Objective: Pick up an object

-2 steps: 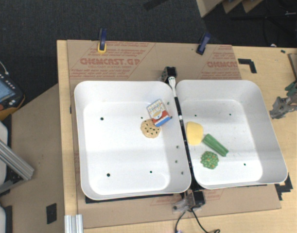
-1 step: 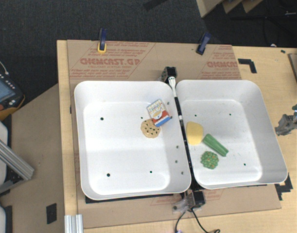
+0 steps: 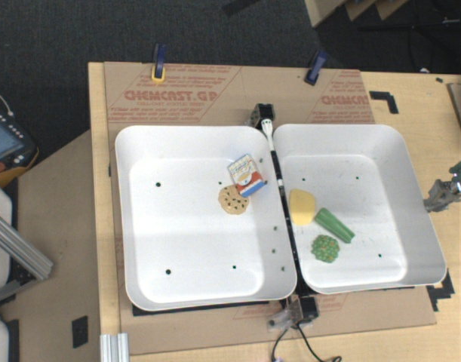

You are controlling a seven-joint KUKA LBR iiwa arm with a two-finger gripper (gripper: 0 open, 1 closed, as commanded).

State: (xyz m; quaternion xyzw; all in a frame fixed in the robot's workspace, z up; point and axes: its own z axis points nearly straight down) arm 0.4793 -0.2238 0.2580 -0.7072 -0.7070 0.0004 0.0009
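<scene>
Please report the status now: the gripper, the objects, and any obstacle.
Gripper at right edge, outside the bins, holding nothing seen. Cookie and small carton in left bin. Yellow piece, two green pieces in right bin. No obstacle.

One fixed camera looks down aslant on both bins (image 3: 207, 138) from above.

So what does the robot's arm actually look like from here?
Little of it is in view: a small grey metal gripper pokes in at the right edge, beside the right bin. It looks dull silver and knobbly, with darker parts. No cables or markings can be made out.
</scene>
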